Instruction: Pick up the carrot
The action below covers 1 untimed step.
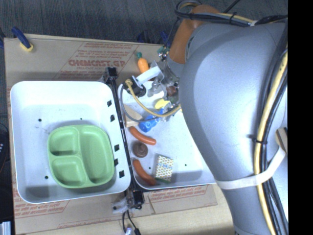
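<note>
The carrot (142, 64) is a small orange piece with a green tip. It is at the far rim of the right bin (193, 153), over the cardboard. My gripper (155, 84) hangs over the far end of that bin, just below and to the right of the carrot. A white part of the gripper reaches close to the carrot. Whether they touch is unclear. The bulky grey arm hides the bin's right side.
In the right bin lie a yellow item (161, 103), a blue item (148, 125), two reddish sausages (143, 136) (143, 173), a brown disc (141, 151) and a patterned packet (164, 167). The left bin (29, 106) holds a green divided plate (80, 155).
</note>
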Motion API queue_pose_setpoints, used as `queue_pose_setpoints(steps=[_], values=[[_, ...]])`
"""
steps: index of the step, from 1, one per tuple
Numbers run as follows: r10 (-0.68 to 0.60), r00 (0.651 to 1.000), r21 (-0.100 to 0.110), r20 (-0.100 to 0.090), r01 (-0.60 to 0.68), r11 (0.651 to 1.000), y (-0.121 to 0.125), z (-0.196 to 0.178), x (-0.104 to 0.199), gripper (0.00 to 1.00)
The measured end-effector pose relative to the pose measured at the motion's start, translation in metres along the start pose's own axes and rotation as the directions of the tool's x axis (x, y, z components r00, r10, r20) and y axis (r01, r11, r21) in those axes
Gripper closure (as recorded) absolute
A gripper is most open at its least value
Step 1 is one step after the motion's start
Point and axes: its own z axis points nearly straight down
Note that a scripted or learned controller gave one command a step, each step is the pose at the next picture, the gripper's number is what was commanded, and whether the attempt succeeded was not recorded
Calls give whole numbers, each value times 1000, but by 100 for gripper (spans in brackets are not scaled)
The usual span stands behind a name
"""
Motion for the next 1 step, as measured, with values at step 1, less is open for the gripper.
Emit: queue_pose_setpoints(steps=[1], values=[[51, 999, 1, 3, -51, 999, 27, 102, -12, 0]])
